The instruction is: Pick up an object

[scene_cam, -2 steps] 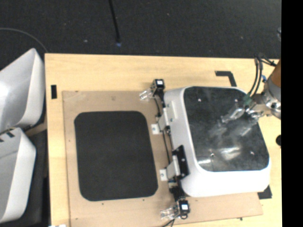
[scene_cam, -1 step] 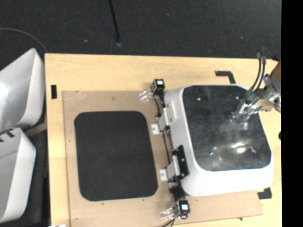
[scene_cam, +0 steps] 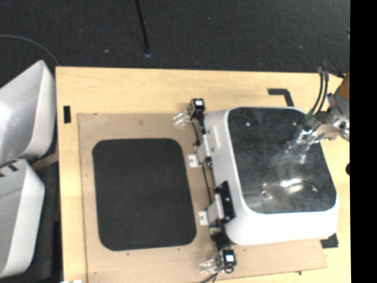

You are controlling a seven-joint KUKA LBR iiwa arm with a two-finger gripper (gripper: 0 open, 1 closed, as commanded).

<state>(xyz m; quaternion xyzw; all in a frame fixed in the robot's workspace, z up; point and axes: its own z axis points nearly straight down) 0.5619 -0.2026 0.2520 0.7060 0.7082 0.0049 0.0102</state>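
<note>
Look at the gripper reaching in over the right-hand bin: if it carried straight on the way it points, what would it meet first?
Most likely the dark floor of the white bin. The gripper points down and leftward into it, with faint clear, shiny items nearby that it might touch first; depth is hard to judge.

I work in a lab test cell: a plywood bench (scene_cam: 177, 87) on dark carpet (scene_cam: 206, 22), a white bin (scene_cam: 235, 229) at three o'clock, a black mat (scene_cam: 144, 193) at nine, clamps and brackets (scene_cam: 206, 152) bolted between them.
</note>
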